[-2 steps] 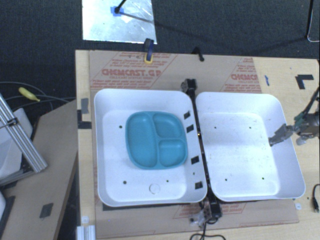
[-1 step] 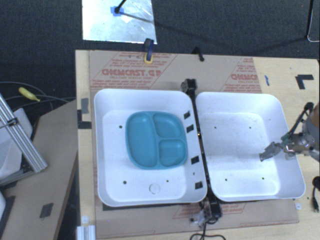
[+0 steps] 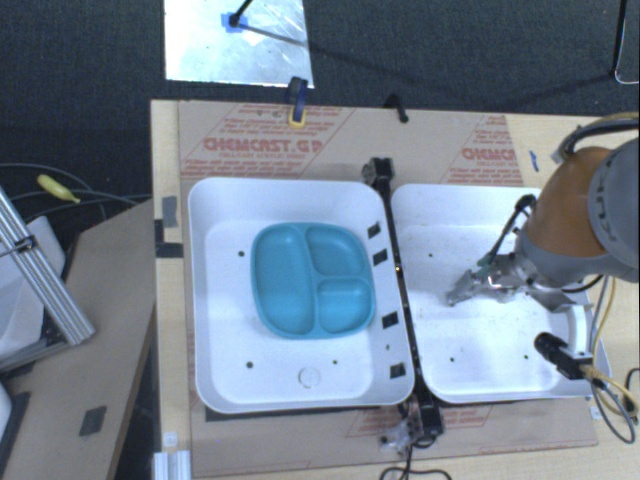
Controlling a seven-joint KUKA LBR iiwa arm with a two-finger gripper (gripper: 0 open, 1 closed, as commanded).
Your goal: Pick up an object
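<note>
One blue divided plate [image 3: 312, 278] lies centre-left, in the left bin [image 3: 225, 218]. Judged light, rigid, slick plastic; the raised rim offers the best hold. Gripper [image 3: 462, 290] is over the right bin [image 3: 450, 208], centre-right; jaw state indiscernible.

A blue plate [image 3: 312, 279] with three compartments lies flat, open side up, in the left bin [image 3: 215, 298] (the white one). It sits near the bin's middle, apart from every wall.
</note>
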